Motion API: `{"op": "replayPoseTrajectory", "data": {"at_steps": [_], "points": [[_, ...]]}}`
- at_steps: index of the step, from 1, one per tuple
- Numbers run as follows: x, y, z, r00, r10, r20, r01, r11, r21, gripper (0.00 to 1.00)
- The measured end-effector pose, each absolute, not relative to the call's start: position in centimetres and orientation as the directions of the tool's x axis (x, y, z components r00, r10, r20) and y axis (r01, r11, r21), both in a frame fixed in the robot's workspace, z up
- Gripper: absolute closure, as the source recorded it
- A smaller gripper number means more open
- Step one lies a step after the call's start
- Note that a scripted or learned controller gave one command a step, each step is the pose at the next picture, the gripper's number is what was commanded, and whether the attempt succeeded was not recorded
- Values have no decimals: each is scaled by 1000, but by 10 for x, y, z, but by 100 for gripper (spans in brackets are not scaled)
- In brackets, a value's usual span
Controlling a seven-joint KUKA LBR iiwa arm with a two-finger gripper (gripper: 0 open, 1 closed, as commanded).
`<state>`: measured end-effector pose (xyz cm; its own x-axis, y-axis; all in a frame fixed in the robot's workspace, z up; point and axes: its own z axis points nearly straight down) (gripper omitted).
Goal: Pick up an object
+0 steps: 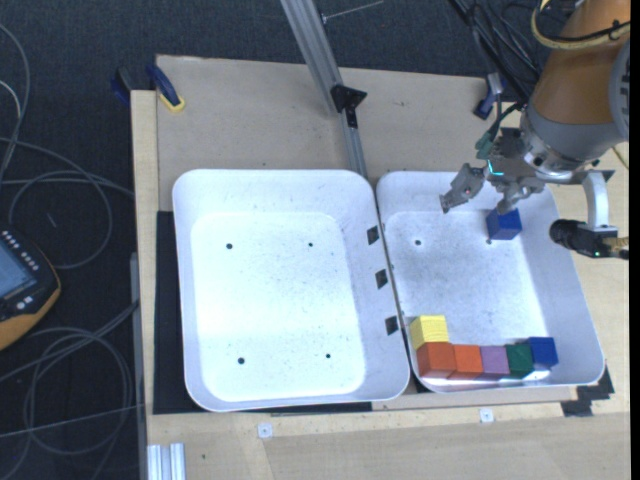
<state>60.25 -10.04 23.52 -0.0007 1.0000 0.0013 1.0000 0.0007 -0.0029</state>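
Blue cube (504, 223) in right bin (570, 298), far end from block row (485, 353). My jaws spread wide, empty, above cube. Approach step, I judge; next: descend, centre, close.

At three o'clock the arm (585, 58) is cut off by the frame edge, the blue block (505, 224) sits partly hidden beneath the end effector (484, 196), and the surface (300, 443) runs off at six o'clock.
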Motion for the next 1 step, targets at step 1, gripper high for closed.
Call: {"op": "replayPoseTrajectory", "data": {"at_steps": [1], "points": [[659, -56, 365, -5, 1000, -1, 1000, 5, 13, 0]]}}
